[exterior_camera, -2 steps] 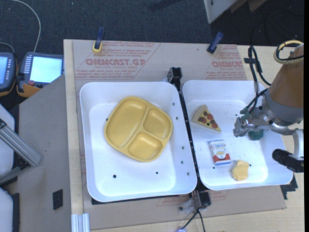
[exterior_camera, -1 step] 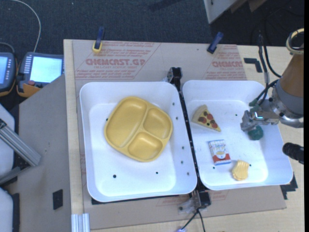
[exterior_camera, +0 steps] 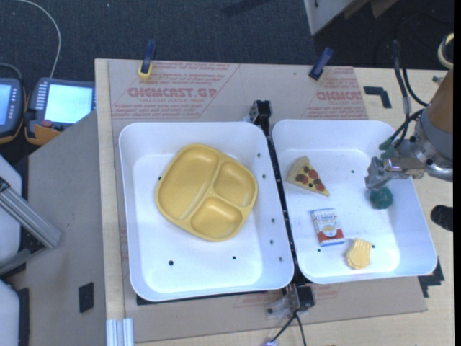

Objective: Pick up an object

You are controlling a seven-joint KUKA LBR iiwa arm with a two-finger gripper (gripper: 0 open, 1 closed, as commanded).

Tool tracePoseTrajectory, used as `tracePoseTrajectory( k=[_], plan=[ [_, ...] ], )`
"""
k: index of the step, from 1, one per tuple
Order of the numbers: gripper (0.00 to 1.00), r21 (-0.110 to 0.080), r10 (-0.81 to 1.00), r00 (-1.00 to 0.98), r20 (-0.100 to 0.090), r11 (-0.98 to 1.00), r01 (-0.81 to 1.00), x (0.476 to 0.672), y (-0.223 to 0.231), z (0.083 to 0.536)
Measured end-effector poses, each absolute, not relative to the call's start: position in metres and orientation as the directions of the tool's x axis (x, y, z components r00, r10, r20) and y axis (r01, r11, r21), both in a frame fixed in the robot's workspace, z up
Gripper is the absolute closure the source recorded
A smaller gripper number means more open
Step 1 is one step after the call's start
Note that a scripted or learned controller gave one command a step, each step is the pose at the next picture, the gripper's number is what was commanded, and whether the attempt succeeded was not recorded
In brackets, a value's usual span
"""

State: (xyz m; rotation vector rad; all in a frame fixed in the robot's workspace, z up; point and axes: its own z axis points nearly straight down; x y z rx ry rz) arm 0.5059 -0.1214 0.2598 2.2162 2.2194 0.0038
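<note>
1. overhead, the gripper (exterior_camera: pixel 380 181) sits low in the right bin (exterior_camera: pixel 421 258), near that bin's right wall, with its fingers closed around the top of a small dark green object (exterior_camera: pixel 381 197).
2. the green object shows just below the fingertips, touching the bin floor or barely above it; which of the two cannot be told.
3. left of the gripper, well apart, lies a toy pizza slice (exterior_camera: pixel 307 176) with red dots on its face.
4. lower left of the gripper lies a small carton (exterior_camera: pixel 327 227), white with red and blue print; the print is too small to read.
5. below the gripper, near the bin's front edge, rests a pale yellow ridged piece (exterior_camera: pixel 359 254).
6. far left of the gripper, the left bin (exterior_camera: pixel 144 265) holds a yellow divided plate (exterior_camera: pixel 207 191) with three compartments.
7. the cardboard sheet (exterior_camera: pixel 187 89) under the bins carries red lettering, repeated; it reads roughly "chemcast gp", partly cut off by the bins.
</note>
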Motion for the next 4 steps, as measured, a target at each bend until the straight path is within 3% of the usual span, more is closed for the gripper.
tracePoseTrajectory(
  k=[1, 4],
  plan=[
    [1.00, -0.002, 1.000, -0.005, 0.002, 0.005, 1.000, 0.522, -0.074, 0.245],
    [1.00, 0.003, 1.000, -0.006, 0.001, 0.006, 1.000, 0.572, 0.080, 0.256]
  ],
)
